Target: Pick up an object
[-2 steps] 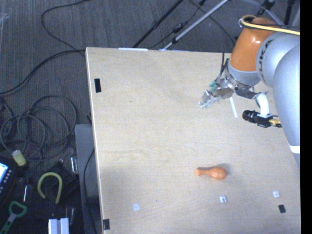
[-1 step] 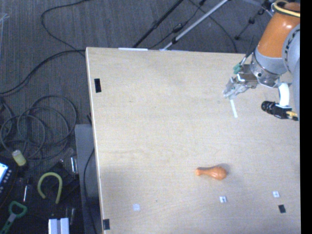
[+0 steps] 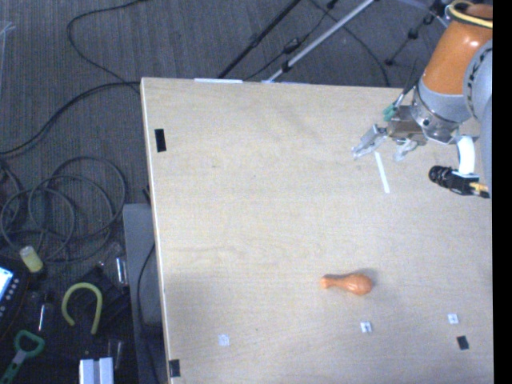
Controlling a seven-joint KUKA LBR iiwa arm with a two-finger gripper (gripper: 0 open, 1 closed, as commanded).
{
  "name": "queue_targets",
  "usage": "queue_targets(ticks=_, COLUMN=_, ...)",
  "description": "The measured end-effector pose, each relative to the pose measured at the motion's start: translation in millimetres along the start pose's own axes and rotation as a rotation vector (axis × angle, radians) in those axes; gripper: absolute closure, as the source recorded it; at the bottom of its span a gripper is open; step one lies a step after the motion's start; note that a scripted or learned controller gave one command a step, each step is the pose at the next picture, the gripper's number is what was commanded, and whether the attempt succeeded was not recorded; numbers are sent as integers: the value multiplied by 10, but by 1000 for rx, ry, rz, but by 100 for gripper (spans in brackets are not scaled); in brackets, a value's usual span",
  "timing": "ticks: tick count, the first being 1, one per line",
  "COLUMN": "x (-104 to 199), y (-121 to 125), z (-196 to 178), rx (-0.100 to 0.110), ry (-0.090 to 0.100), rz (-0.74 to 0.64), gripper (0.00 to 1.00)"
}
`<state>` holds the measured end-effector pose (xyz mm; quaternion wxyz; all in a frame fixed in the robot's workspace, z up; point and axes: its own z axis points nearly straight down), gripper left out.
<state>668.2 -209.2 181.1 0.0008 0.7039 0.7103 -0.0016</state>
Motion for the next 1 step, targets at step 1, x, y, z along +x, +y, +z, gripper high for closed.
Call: queue_targets(ticks=1, x=-142, y=0, z=51, rx=0, ry=-1, rz=-40, gripper=0)
